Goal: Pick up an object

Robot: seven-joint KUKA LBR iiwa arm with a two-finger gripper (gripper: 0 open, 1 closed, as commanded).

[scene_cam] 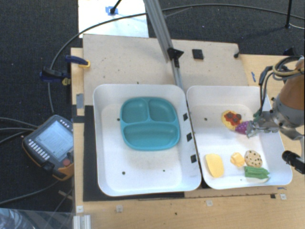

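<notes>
The right bin (205,99) holds several toy foods. A purple grape bunch (242,127) lies beside a red and yellow pizza slice (231,119). My gripper (254,127) is low in this bin, right against the right side of the grapes. Whether it holds them is hidden by its own body. Toward the front lie a yellow wedge (214,165), a small orange-yellow piece (237,159), a chocolate chip cookie (253,158) and a green pod (256,173).
The left bin (107,142) carries a teal divided plate (149,123). A grey pole (159,25) slants over the back board. A teach pendant (50,144) and cables lie left of the bench. The arm's grey wrist (290,111) overhangs the right bin's right rim.
</notes>
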